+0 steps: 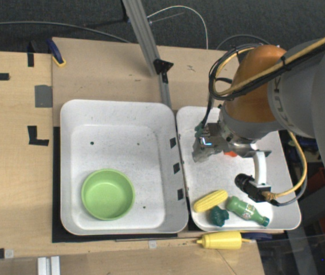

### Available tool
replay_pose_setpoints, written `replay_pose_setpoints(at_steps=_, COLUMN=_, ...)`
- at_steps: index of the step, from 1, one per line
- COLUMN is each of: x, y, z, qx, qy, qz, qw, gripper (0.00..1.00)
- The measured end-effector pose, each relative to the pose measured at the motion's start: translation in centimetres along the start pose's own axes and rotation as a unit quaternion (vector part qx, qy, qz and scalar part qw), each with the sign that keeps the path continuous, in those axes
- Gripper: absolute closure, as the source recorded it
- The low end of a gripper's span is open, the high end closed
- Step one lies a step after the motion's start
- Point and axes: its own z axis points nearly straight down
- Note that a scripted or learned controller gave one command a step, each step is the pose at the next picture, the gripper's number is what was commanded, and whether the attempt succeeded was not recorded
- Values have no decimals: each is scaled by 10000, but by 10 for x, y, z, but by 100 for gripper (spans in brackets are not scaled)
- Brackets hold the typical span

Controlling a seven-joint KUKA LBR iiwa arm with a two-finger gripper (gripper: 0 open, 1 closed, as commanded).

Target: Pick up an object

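A: How is the worktop [110, 67] laid out?

B: Two white bins are set side by side on it. The left bin [116, 116] is placed toward 9 o'clock, the right bin [205, 179] toward 3 o'clock, with their inner rims touching.

A: What is contained in the left bin?

B: A green bowl [108, 194] is seated upright in its 7 o'clock corner.

A: And in the right bin?

B: Three items are grouped along its 6 o'clock edge. A corn cob [210, 200] is laid at a slant. A green bottle [247, 209] is laid on its side just beside the cob, toward 3 o'clock. A dark green piece [218, 216] is found at 6 o'clock from the cob, close against both; what it is cannot be made out. An orange-red item [229, 152] is partly hidden under the arm.

A: Where is the end effector located?

B: The end effector [203, 148] is positioned over the 10 o'clock part of the right bin, near the shared rim. The grouped items are located well apart from it, toward 5 o'clock.

A: Is it released or clenched?

B: That cannot be told; the tip is blurred and seen from above. Nothing is seen gripped in it.

A: Is anything found outside the bins?

B: A yellow item [224, 240] is laid on the worktop just past the right bin's 6 o'clock edge.
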Motion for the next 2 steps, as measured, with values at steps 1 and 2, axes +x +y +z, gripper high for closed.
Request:
replay_pose_setpoints(at_steps=1, x=44, y=-5, z=-6, qx=-8, qy=-1, qz=-7, qw=10000, gripper=100)
replay_pose_setpoints(at_steps=2, x=103, y=-8, z=1, qx=-2, qy=-2, qz=-10, qw=10000, gripper=100)
